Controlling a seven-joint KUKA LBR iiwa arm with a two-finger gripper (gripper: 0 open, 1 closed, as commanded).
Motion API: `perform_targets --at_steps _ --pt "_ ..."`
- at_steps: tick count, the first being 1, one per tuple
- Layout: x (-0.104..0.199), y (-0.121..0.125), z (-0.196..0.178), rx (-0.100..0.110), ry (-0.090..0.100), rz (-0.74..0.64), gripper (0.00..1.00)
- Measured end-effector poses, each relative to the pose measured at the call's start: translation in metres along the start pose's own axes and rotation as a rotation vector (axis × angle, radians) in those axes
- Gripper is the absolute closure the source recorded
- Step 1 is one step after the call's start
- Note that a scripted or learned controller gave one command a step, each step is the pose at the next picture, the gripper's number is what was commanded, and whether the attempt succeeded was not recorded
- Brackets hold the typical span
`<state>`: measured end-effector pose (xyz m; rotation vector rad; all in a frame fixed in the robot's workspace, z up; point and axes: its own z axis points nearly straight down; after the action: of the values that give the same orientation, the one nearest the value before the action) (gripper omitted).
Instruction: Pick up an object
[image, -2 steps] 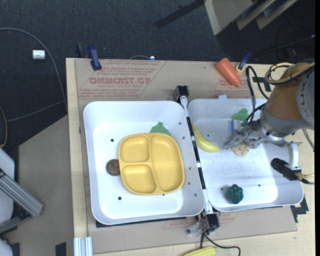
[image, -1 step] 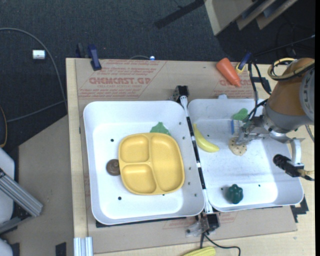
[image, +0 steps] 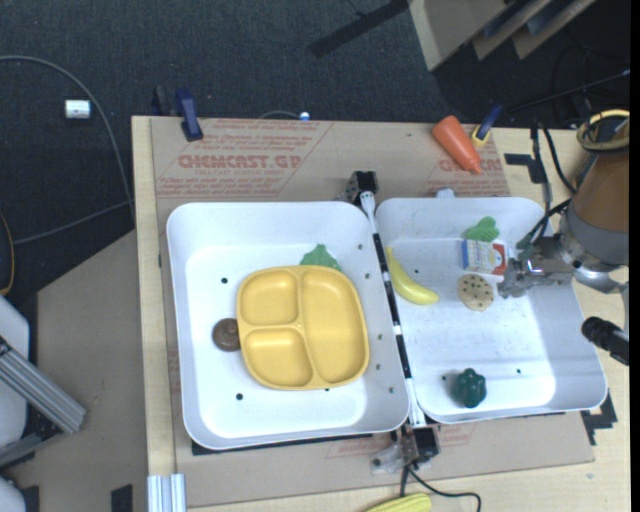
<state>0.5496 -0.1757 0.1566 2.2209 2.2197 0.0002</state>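
Note:
The right bin holds a yellow banana by its left wall, a round tan cookie, a small white, blue and red carton with a green leafy piece behind it, and a dark green pepper near the front. My gripper hangs low over this bin, just right of the cookie and the carton. Nothing shows in its grasp.
In the left bin lie a yellow divided plate, a brown disc to its left and a green piece behind it. An orange carrot and a blue clamp rest on the board behind the bins.

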Motion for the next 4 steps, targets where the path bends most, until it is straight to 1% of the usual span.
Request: perform_targets --at_steps 1,2,3,4 --pt "0.0 0.0 0.001 0.001 0.001 0.0 0.0" --pt "0.053 -0.058 0.048 0.003 0.002 -0.001 0.0" --pt "0.067 -0.071 0.069 0.004 0.003 0.0 0.0" --pt "0.052 -0.025 0.072 0.0 0.0 -0.001 0.0"
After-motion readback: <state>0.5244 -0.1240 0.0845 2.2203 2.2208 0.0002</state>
